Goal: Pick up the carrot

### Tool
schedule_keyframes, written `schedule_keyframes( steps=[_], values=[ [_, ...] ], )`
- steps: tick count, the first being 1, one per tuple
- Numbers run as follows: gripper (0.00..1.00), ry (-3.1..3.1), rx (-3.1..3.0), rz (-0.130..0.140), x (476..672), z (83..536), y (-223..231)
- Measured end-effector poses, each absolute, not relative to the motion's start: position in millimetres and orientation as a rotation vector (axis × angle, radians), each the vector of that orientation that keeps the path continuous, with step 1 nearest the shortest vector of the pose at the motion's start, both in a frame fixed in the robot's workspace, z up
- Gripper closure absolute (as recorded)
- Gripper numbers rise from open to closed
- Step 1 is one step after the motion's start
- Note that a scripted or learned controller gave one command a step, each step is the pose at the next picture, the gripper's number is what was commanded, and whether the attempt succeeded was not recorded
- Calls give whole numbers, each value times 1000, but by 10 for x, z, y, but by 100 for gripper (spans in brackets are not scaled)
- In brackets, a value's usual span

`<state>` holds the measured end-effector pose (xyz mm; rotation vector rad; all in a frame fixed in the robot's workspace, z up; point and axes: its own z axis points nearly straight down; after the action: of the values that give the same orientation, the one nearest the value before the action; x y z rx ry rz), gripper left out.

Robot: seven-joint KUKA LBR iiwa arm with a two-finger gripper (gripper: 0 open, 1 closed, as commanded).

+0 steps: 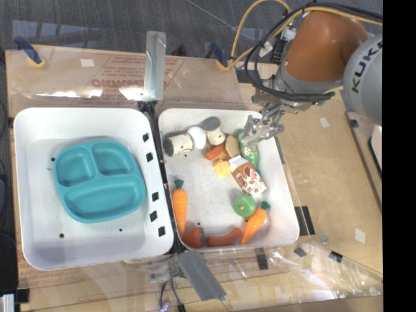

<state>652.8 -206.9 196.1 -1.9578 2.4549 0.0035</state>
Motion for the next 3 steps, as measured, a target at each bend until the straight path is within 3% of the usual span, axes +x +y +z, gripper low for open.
schedule_keyframes(
  steps=[1, 2, 3],
  values=[
    [100, 2063, -2370, 12, 6429, 2026, -1422],
    [100, 2053, -2378, 8, 6570, 1838, -1888],
    [100, 1976, -2443, 9, 6550, 1780, -1998]
  ],
)
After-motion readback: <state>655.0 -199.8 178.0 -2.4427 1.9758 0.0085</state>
